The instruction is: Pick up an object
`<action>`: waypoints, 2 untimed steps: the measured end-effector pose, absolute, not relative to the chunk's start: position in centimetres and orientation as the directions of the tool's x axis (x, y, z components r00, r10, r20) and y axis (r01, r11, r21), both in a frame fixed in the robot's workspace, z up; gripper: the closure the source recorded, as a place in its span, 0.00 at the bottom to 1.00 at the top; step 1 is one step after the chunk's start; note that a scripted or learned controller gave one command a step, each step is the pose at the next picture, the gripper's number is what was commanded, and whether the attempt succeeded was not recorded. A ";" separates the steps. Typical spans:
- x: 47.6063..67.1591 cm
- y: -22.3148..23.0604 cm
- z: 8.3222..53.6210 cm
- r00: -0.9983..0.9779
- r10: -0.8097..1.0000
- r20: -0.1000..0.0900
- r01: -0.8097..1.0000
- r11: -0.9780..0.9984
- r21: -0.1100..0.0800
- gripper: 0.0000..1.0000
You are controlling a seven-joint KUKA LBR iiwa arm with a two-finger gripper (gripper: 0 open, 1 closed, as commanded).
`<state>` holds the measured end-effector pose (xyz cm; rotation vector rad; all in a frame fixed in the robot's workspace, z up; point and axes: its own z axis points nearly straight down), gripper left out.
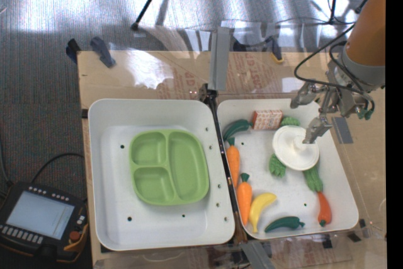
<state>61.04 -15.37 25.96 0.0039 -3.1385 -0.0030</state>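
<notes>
A plywood worktop (145, 75) stands on grey carpet, tripod legs behind. The end effector (313, 133) hangs over the right bin (343, 179) with nothing between its fingers — just above a white plate (291, 149). The banana (261, 208) points toward the near rim, slightly slanted.

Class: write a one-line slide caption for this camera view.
Gripper above white plate amid toy vegetables; green tray in left bin.

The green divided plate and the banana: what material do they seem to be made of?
The green divided plate looks like moulded plastic, matte, with an even colour and rounded compartment edges. The banana is probably a plastic toy: uniform yellow, smooth, slightly glossy. The view cannot confirm either.
</notes>
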 end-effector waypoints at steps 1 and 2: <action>53.0 -14.2 11.2 -0.999 0.048 0.019 0.048 0.999 0.005 0.00; 59.7 -13.5 8.4 -0.991 -0.136 0.004 -0.136 0.991 0.004 0.00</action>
